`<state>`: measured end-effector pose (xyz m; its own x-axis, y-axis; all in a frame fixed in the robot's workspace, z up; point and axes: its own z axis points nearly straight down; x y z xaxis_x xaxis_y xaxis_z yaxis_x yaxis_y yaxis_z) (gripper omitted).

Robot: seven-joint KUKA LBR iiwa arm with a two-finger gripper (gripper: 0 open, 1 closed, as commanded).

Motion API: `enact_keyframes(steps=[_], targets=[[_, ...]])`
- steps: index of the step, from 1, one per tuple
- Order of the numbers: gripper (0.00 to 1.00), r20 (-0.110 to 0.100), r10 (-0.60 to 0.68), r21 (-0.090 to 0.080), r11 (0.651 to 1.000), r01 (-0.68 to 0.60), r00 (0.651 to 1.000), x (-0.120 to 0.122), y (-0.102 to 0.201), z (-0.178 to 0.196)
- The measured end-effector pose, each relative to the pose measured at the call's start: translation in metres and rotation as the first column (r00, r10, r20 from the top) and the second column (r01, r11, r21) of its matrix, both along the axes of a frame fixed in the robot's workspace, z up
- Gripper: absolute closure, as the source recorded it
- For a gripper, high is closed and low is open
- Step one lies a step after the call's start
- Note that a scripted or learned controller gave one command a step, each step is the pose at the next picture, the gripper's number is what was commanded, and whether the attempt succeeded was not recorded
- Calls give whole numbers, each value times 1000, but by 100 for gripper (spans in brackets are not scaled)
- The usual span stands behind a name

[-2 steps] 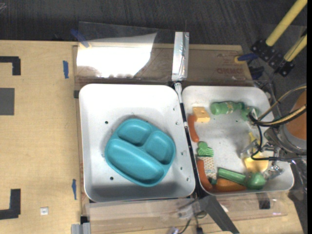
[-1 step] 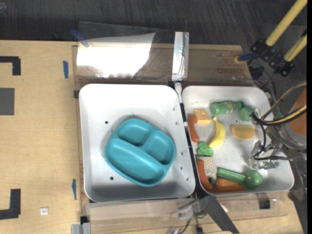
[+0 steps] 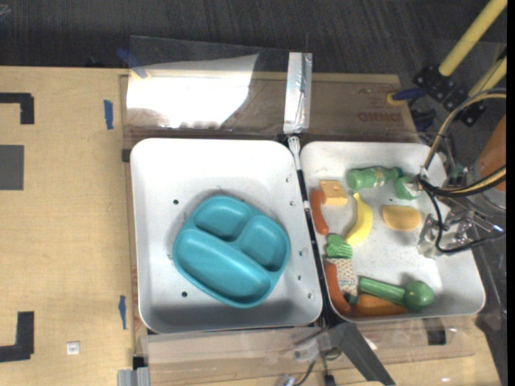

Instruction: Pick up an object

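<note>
In the camera view we see the pincer [image 3: 447,236] at the right edge of the right bin [image 3: 463,276]; whether it is released or clenched, we cannot tell. In this bin lie a banana [image 3: 360,223], an orange cheese wedge [image 3: 332,193], a pale yellow piece [image 3: 401,217] and a green tool [image 3: 396,292] near the front. The left bin [image 3: 161,175] holds a teal divided plate [image 3: 232,250]. Both bins stand on the worktop [image 3: 56,215].

A tan bench top [image 3: 64,215] marked with black tape stands against dark carpet [image 3: 241,6].
</note>
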<state>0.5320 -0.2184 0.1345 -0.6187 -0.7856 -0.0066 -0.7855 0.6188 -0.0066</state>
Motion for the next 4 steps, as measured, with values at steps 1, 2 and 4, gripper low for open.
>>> enact_keyframes(steps=[1,2,4], targets=[[0,-1,-1,1,1000,1,1000,0,0,-1],[0,3,177,-1,984,-177,984,46,69,-45],[0,14,175,2,985,-175,984,50,72,-33]])
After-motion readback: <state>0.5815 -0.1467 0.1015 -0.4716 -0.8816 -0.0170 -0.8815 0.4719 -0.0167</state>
